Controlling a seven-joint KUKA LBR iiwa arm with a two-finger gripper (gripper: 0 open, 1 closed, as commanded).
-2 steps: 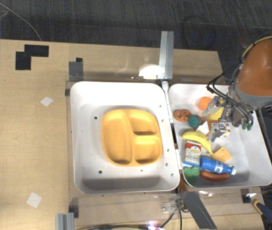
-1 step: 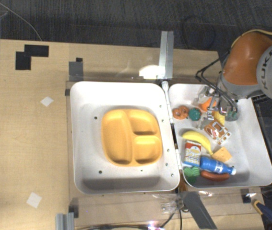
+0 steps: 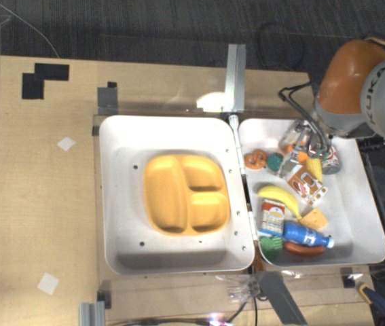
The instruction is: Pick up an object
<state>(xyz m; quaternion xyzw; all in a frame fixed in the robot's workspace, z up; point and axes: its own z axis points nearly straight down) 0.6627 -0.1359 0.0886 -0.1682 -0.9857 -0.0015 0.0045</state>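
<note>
My gripper (image 3: pixel 299 148) is low over the far part of the right bin (image 3: pixel 362 216), among a cluster of small items. Right beside it lie an orange carrot-like piece (image 3: pixel 313 166), a small can (image 3: pixel 330 160) and a brown-and-white snack pack (image 3: pixel 309 185). To its left sit an orange round toy (image 3: pixel 254 159) and a teal piece (image 3: pixel 273 160). Nearer the front lie a banana (image 3: pixel 280 197), a red-and-white carton (image 3: pixel 271 216), a cheese wedge (image 3: pixel 315 219), a blue bottle (image 3: pixel 306 236) and a red sausage (image 3: pixel 305 248). Whether anything is held is hidden.
The left bin (image 3: pixel 121 182) holds a yellow divided tray (image 3: pixel 184 192). A metal divider post (image 3: pixel 235 73) stands at the back between the bins. The arm's orange band (image 3: pixel 348 77) hangs over the right bin's far corner. A green piece (image 3: pixel 270 248) lies in the right bin's front left corner.
</note>
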